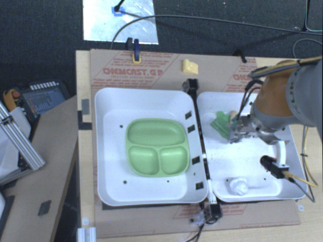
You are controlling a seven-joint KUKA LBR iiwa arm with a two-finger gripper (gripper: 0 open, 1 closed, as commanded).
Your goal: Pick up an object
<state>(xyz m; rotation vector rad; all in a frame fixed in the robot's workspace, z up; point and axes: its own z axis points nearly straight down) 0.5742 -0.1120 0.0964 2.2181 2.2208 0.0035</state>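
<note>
Dark carpet surrounds the table point(83, 135), which is topped by a brown cardboard sheet point(151, 69) with red lettering; two shallow white bins sit on it side by side. Left bin point(108, 150) holds a pale green divided plate point(155, 147), three compartments, lying flat near the bin's middle. Right bin point(217, 185) holds a green object point(220, 123), crumpled or leafy in shape, near its far left corner, and a small white object point(238, 187) near the front edge, well apart from the green one. Arm point(298, 97) enters from the right, grey body with orange band point(272, 95) above the wrist, reaching down into the right bin. Claw point(235, 134) sits just beside the green object, on its right edge; contact or not cannot be told. Whether it is open or closed cannot be told from this angle, and nothing is clearly seen held. A small tan piece shows just above the claw, beside the green object; identity unclear. Black clips point(192, 85) line the seam between bins. On the cardboard's far edge: a yellow block point(190, 66) and a yellow-and-blue clamp point(135, 51). Shiny metal plate point(120, 14) lies on the carpet beyond. Grey device with a screen point(43, 101) sits at left.
</note>
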